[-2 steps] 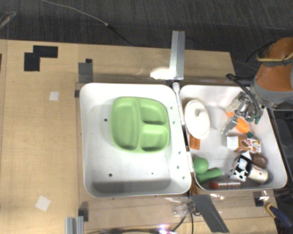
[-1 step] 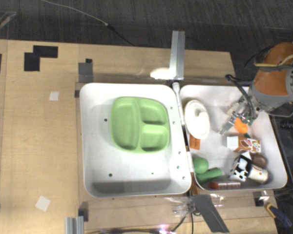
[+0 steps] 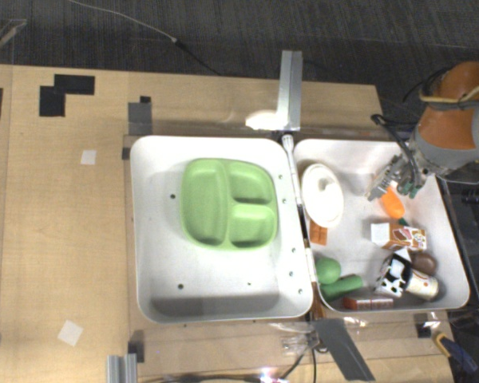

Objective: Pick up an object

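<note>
The orange piece (image 3: pixel 393 204) lies in the right bin (image 3: pixel 455 246), just under the tool (image 3: pixel 396 179); whether the tool is spread I cannot tell. It may slip away, because the small box (image 3: pixel 381 232) is near.

A single fixed camera looks down at a slant from above the tabletop (image 3: pixel 56 238), far enough to frame both white bins (image 3: pixel 144 238) centre and right, dark floor along the top.

The claw (image 3: pixel 396 179) blurs together, hiding its grip.
</note>
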`<state>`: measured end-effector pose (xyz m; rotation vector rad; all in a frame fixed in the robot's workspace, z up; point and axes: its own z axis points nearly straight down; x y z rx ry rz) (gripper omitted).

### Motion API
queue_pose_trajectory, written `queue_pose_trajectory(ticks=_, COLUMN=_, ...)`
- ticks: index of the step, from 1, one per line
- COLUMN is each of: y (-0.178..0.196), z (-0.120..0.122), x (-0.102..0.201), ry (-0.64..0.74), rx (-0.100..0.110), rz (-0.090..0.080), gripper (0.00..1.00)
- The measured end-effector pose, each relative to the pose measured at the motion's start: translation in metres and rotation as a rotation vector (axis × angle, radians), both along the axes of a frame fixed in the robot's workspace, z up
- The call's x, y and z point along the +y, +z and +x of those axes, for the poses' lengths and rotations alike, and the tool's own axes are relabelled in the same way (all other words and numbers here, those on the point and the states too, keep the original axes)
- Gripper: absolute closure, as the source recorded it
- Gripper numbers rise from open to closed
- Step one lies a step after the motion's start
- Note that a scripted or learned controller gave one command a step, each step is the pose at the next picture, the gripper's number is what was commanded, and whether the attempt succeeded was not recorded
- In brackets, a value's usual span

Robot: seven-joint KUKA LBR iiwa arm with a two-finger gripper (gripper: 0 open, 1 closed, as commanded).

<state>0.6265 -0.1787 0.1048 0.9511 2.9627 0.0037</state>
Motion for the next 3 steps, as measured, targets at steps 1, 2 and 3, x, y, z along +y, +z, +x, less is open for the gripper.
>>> queue_pose_trajectory(ticks=1, y=0.106, z=-0.017, x=0.033, ry=-0.305, rx=0.014, rz=0.011, gripper=1.00)
queue_pose_trajectory(ticks=2, y=0.104, z=-0.018, x=0.033, ry=-0.305, rx=0.019, rz=0.011, gripper=0.00)
queue_pose_trajectory(ticks=3, y=-0.006, z=-0.011, x=0.003, ry=-0.293, rx=0.015, rz=0.010, gripper=0.00)
